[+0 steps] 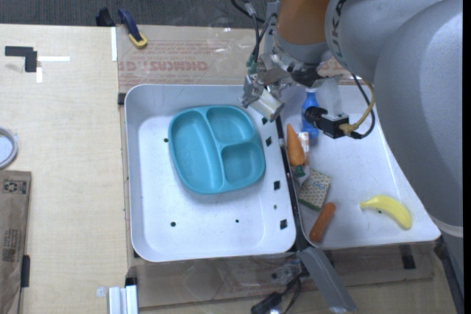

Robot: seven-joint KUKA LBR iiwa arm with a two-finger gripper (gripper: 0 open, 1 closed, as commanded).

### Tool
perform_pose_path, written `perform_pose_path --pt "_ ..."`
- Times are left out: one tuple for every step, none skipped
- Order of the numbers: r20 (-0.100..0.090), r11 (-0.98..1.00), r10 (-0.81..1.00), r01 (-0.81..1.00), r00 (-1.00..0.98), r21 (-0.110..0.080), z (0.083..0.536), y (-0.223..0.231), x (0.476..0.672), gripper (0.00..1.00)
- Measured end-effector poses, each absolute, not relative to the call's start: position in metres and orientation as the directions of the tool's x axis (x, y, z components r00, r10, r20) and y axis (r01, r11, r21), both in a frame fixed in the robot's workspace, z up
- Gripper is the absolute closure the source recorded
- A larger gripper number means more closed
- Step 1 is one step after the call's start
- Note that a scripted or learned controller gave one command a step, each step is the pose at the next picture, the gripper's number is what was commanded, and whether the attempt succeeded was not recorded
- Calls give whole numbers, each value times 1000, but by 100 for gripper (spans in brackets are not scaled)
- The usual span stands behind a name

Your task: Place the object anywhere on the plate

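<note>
Progress: none visible | blue divided plate [217, 149] in left bin holds nothing | gripper [259, 95] at plate's far-right rim, finger state unreadable | carrot [295, 146], banana [390, 211] lie in right bin.

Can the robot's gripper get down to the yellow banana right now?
Probably yes. The banana lies alone on bare floor in the right bin, with nothing on top of it. The gripper hovers by the blue plate, so the arm would have to swing back across first.

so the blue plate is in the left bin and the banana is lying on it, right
Not quite. The blue plate is in the left bin, but the banana lies in the right bin, not on the plate; the camera view shows it.
</note>
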State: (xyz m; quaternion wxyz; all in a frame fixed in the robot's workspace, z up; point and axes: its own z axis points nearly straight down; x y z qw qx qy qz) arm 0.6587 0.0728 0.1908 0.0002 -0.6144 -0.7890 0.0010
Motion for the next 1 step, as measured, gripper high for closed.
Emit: perform_pose_path --pt "-1 245 969 969 -245 -2 191 72 659 0"
